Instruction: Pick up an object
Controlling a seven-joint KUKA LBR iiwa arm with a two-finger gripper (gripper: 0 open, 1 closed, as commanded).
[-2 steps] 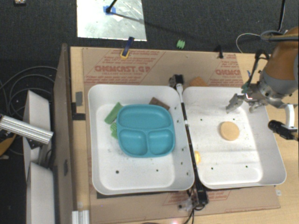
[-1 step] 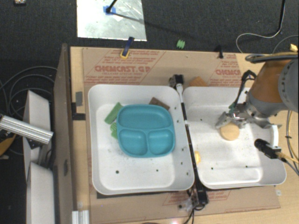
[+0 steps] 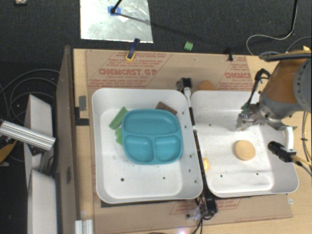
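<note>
Nearest the cam: front rims of two white bins side by side on the bench [image 3: 146, 213], which is covered w/ brown paper printed in red text. R bin [image 3: 219, 179] holds a round tan ball-like obj [image 3: 244, 150], sitting free on the bin floor toward the right-centre, nothing touching it. A small yellowish bit [image 3: 205, 165] sits at the R bin's left edge by the divider, too small to ID. L bin [image 3: 112, 179] holds a teal 3-compartment tray [image 3: 151, 135], roughly centred, compartments face up. Green flat pieces [image 3: 117, 120] poke out from under/beside the tray's left side; a brown block [image 3: 166, 107] peeks out at the tray's upper right corner. Arm [image 3: 287, 87] comes in from the right, orange band + grey body over the R bin's upper right. Gripper [image 3: 245, 117] sits low over the R bin's upper part, above and near the tan obj but apart from it; nothing seen between its tips, open vs closed: can't tell at this res. Black part [image 3: 280, 151] juts in at the R bin's right rim. Farther back: tan block [image 3: 206, 86] behind the bins near the divider, blue/yellow clip [image 3: 131, 50] and green clip [image 3: 188, 46] on the bench's far edge. Beyond, shiny sheet [image 3: 116, 13] on dark carpet. Cables [image 3: 19, 89] on the floor at left.
</note>
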